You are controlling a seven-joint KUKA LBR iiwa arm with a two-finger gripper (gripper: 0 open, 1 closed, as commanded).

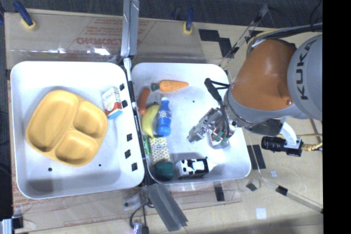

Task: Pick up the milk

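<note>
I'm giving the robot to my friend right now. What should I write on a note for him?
Gripper: over the middle of the right bin, above bare floor, touching no item.
Milk: the black-and-white carton lying at the right bin's near edge, beside the green thing. It sits apart from the gripper.
Done: nothing; the milk is not picked up.
Left: move the gripper over the milk, grip it, lift it.
</note>
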